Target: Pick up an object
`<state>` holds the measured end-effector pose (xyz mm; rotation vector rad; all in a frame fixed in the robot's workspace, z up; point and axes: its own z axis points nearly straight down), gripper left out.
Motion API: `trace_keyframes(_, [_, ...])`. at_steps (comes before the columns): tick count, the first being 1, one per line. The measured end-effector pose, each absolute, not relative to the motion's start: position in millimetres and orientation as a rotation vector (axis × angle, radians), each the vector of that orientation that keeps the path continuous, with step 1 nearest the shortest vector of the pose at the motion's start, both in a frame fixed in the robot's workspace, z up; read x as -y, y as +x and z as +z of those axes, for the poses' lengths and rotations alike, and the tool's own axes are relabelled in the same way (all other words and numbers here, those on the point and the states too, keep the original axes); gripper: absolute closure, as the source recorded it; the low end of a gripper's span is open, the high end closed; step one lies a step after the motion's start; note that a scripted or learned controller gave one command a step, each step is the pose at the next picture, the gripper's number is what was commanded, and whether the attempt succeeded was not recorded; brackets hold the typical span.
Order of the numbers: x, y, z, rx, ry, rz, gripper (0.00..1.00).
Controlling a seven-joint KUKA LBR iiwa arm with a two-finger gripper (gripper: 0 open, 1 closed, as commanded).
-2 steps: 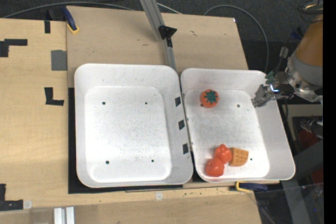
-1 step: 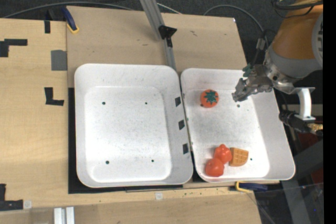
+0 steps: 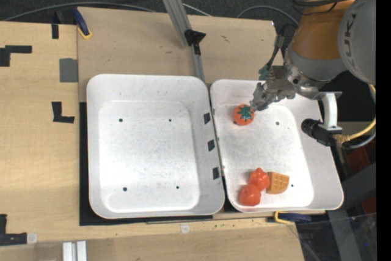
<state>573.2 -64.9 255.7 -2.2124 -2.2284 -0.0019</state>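
Right bin (image 3: 317, 192), jaws (image 3: 259, 102) partly covering tomato (image 3: 243, 115)

My arm (image 3: 342, 21) grey with an orange band, two white bins (image 3: 146, 95) finely speckled dark, red-orange tomato (image 3: 244, 115) with a green top, red pepper (image 3: 259, 178), red round fruit (image 3: 248, 195), tan-orange waffle piece (image 3: 277, 183), light wood tabletop (image 3: 36, 150) marked with black tape

Legible text: partial dark letters "UK", part of a brand name, on the grey arm housing (image 3: 360, 33) at upper right. No other text, numbers or signs are readable.
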Motion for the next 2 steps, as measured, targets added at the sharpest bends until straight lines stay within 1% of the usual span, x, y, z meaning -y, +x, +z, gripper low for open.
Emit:
trace_keyframes(1, [9.8, 584.5, 239.6, 2.227, -2.212, 0.003, 1.0])
trace_keyframes(2, [-41.9, 598.5, 246.5, 2.228, -2.212, -0.001, 1.0])
